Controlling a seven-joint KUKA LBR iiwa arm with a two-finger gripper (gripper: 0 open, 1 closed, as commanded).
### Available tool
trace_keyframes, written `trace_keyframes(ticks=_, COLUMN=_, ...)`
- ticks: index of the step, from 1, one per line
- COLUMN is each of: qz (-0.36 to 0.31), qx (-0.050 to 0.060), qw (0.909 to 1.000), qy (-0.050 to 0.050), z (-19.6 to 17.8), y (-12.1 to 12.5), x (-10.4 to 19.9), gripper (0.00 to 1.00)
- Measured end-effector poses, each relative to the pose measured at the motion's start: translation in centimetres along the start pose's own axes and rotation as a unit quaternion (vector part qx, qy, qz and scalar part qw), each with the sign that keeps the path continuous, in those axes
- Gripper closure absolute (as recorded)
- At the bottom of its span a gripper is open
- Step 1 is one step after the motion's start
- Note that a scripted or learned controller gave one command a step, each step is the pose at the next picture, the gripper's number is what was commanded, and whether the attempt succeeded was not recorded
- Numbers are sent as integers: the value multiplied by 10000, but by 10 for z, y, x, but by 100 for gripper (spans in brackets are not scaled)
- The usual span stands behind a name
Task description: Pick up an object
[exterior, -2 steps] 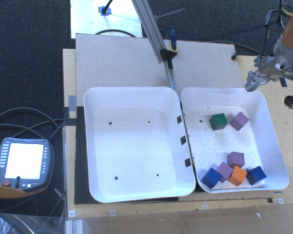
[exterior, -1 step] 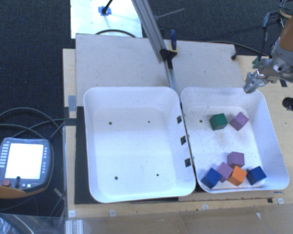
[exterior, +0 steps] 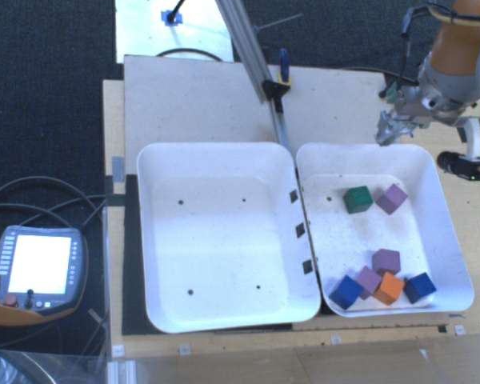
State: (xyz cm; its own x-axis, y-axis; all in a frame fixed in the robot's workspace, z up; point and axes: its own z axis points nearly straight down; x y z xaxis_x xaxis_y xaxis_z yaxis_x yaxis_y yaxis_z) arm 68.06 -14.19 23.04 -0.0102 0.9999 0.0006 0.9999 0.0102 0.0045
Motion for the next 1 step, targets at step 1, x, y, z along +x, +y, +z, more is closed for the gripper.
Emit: trace_keyframes(ticks=1, qz=-1, qx=13, qw=10000, qy=6, z=9, y=3, x=57, gripper=100)
